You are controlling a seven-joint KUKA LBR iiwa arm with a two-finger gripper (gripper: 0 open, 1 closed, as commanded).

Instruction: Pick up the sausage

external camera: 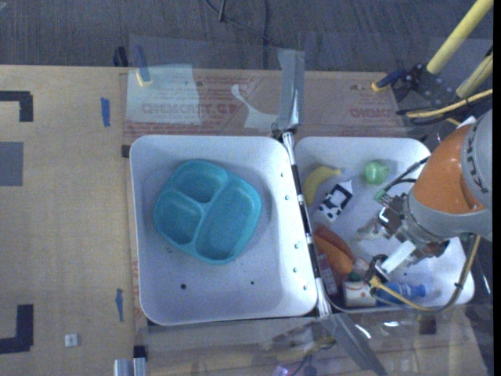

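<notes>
The sausage is an orange-brown, elongated piece. It lies slanted by the left wall of the right bin, in its lower half. My gripper hangs over the middle of that bin, a short way to the right of the sausage and slightly above it in the view. The grey arm with its orange band comes in from the right. Nothing can be seen held by the gripper.
In the right bin lie a yellow banana-like piece, a green piece, a black-and-white block, a small white and red item and a blue item. The left bin holds a teal divided plate.
</notes>
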